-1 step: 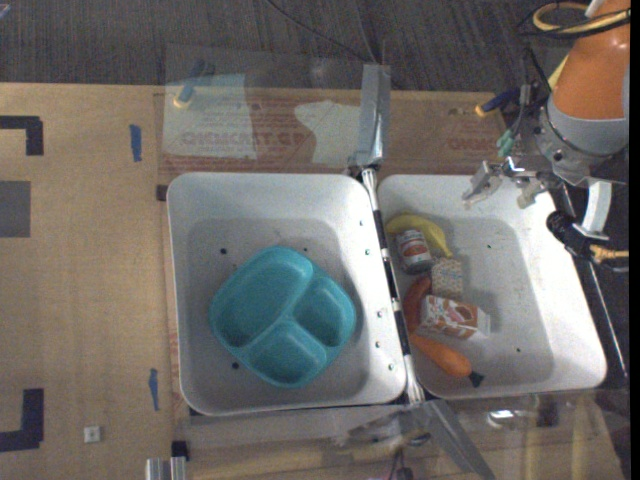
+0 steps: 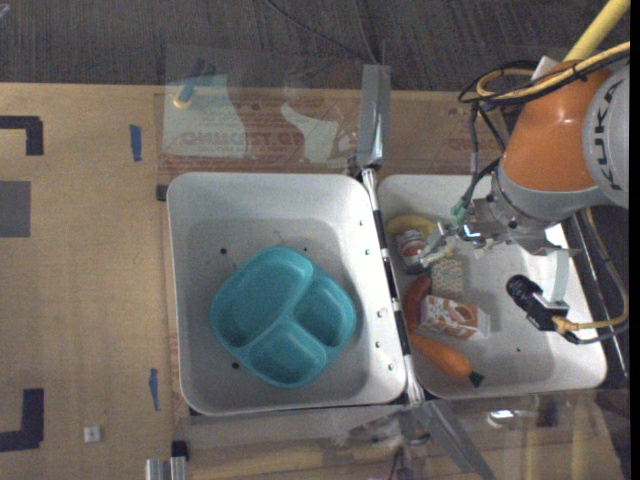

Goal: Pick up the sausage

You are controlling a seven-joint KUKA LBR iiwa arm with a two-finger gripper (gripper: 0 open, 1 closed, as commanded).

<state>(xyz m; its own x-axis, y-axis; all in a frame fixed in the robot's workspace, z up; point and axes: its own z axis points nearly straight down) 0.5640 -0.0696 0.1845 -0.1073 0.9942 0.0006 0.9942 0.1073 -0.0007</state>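
Observation:
The sausage [image 2: 416, 298] is a reddish-brown, elongated piece lying by the left wall of the right bin [image 2: 560, 368]. A small carton [image 2: 455, 316] touches its right side. My gripper [image 2: 438, 249] hangs over the upper left part of that bin, above and slightly right of the sausage, close to a small can [image 2: 412, 252] and a speckled packet [image 2: 450, 273]. Nothing shows in its grasp. The grey arm with its orange band [image 2: 550, 158] comes in from the upper right.
A yellow banana [image 2: 410, 225] lies at the right bin's far left corner, and an orange carrot [image 2: 442, 358] near its front. The left bin [image 2: 200, 218] holds a teal divided plate [image 2: 284, 315]. A metal divider [image 2: 385, 268] separates the bins. Cables hang right of the arm.

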